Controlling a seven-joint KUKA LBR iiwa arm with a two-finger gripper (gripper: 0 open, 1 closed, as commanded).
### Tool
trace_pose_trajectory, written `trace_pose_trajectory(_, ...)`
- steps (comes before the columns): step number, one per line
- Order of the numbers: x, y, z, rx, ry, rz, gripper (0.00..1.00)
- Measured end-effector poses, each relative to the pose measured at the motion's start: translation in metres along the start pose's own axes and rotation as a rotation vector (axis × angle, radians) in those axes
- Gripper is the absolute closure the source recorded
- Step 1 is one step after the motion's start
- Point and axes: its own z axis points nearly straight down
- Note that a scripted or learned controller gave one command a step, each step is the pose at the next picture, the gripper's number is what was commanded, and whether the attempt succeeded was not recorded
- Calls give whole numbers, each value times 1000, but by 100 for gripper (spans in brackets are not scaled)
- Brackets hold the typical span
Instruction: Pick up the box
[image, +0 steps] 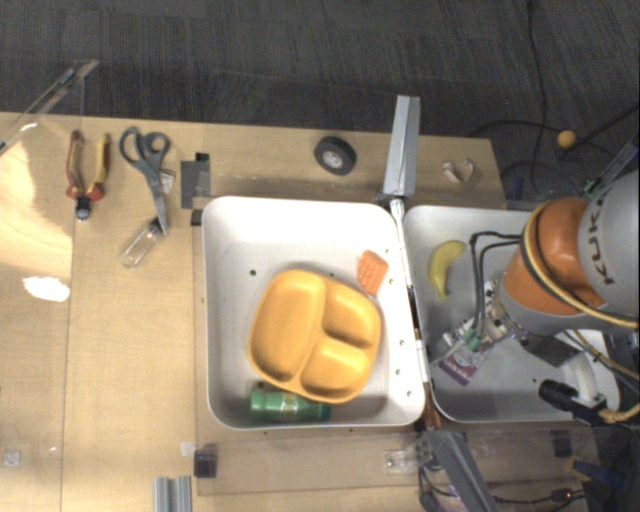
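Camera view: a small box sits in the right bin, with the pincer right on top of it.
The box looks purple and white with a bit of green, and it lies tipped at a slant in the right bin, a little way from the banana, toward the front of the bench. The pincer comes down from the grey and orange arm and meets the end of the box that is nearer the banana. I cannot tell if the pincer is open or closed, or if it has the box. The box looks small and light, likely thin card, so it may squash if it is squeezed hard. It could also slide on the smooth white floor of the bin. I think the best hold is across its two long flat sides, near the middle, with a soft squeeze.
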Motion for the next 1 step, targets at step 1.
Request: trace_pose_trajectory(1,-2,4,-12,-9,-7,-3,100)
